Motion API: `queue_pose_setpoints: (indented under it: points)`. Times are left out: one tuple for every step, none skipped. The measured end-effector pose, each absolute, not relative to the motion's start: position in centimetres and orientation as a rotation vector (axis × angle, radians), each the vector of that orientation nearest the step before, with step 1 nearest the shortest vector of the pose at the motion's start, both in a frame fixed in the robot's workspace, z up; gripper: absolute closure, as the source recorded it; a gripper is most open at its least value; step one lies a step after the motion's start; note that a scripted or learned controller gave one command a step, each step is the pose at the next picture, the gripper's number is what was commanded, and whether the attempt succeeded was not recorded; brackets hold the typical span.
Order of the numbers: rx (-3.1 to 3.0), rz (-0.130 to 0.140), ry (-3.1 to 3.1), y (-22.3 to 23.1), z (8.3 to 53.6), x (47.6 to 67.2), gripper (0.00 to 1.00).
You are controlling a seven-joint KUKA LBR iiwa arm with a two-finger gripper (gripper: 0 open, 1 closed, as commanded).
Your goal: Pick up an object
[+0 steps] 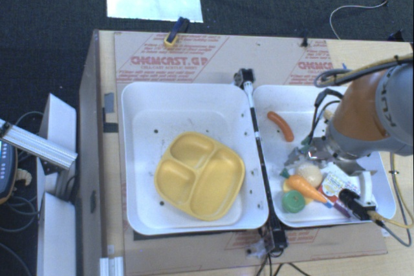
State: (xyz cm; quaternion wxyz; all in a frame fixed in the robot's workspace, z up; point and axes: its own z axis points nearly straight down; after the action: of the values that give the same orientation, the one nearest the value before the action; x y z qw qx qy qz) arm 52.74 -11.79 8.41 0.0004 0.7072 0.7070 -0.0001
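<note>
Stock on your worktop (pixel 194 52), item by item. Left bin (pixel 139 106): one yellow compartment plate (pixel 200 174), lying flat and well apart from the arm (pixel 369 116). Right bin (pixel 291 99): one orange-red sausage (pixel 281 126) toward the far side, lying alone. Nearer the front edge is a cluster of one pale round item (pixel 310 173), one carrot (pixel 309 189) just in front of it, one green disc (pixel 294 202) beside the carrot's thick end, and one white packet (pixel 337 181) to the right of these. The hand (pixel 299 156) sits low over the right bin, between the sausage and the cluster and just beside the pale round item. From this slant you cannot tell whether it is released or clenched, and nothing can be made out in its grasp. Every listed thing appears to rest on a bin floor. Progress, as a judgement: the reach into the bin looks done and a target seems to be chosen, most likely the pale round item or the carrot. The grasp and the lift are still open entries. Treat the pick as not yet made until you see a thing clear of the bin.
</note>
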Motion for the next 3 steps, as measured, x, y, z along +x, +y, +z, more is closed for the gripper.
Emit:
queue_pose_setpoints:
  points:
    - [2.217,0.003,2.223,-11.2,8.5,58.9,0.00]
    - [2.215,0.004,2.225,-8.6,8.5,64.3,0.00]
    - [2.210,0.004,2.226,-8.6,9.6,64.3,1.00]
